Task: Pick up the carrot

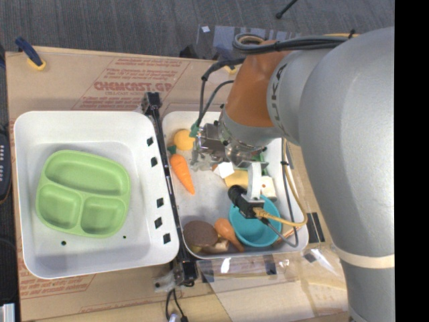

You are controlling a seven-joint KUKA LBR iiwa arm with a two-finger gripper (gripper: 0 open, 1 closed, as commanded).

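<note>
The carrot [182, 172] is orange with a green top and lies along the left wall of the right bin [172, 200], its tip pointing toward the front. My gripper [206, 151] hangs low over the back of that bin, just right of the carrot's green end and a small gap away from it. The big grey arm with its orange band covers the bin's right side.
A yellow fruit [181, 138] sits behind the carrot. A blue bowl [253, 228], a brown round piece [200, 234], an orange item [226, 229] and pale yellow pieces [234, 178] crowd the front right. The left bin [27, 180] holds a green divided plate [82, 193].
</note>
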